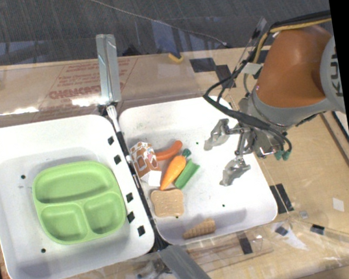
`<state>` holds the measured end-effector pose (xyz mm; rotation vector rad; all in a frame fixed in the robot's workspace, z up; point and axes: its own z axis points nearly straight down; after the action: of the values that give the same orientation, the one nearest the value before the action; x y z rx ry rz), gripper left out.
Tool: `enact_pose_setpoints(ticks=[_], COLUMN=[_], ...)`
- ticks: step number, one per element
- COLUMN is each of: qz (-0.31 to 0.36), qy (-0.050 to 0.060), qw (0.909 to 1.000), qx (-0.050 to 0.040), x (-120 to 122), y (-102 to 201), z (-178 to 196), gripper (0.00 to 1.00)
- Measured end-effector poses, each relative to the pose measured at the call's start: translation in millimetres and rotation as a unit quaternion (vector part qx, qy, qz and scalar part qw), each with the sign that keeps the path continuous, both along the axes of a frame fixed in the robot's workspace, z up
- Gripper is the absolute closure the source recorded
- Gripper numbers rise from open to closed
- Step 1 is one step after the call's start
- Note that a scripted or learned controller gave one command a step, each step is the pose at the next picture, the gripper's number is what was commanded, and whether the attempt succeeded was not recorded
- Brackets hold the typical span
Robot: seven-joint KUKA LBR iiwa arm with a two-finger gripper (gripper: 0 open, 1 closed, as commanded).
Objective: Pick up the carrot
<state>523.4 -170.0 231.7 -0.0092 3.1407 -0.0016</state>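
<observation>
Two shallow white bins sit side by side on a brown bench under a clear plastic sheet, seen from above at a slant. Within the right bin (254,185), the carrot (173,170) lies left of centre, its long axis running diagonally from its thick end at lower left to its green-topped end at upper right. Packed close around it are a green block (186,174) touching its lower right side, a red sausage (168,150) just above, a small printed carton (141,158) to its upper left and a slice of toast (169,202) just below. A ridged tan biscuit (198,229) rests near the bin's front wall, well apart. The left bin (9,214) carries a green divided tray (78,200).

The gripper (227,153) hangs over the bin's right half, the jaws spread wide and holding nothing. The carrot lies to its left in the view, with bare bin floor between them. Judging from this layout, the arm must travel leftward, and the jaws would best close across the carrot's diagonal, though crowding neighbours leave little room on either flank.
</observation>
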Motion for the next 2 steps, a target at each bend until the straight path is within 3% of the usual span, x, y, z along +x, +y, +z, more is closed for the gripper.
enact_pose_setpoints(ticks=[1, 2], qz=[0.0, 0.004], qy=[-0.003, -0.007], qw=[1.0, 1.0], qx=[-0.0001, -0.0011], x=[71, 74], y=[31, 32], z=[-137, -123], gripper=[0.0, 1.0])
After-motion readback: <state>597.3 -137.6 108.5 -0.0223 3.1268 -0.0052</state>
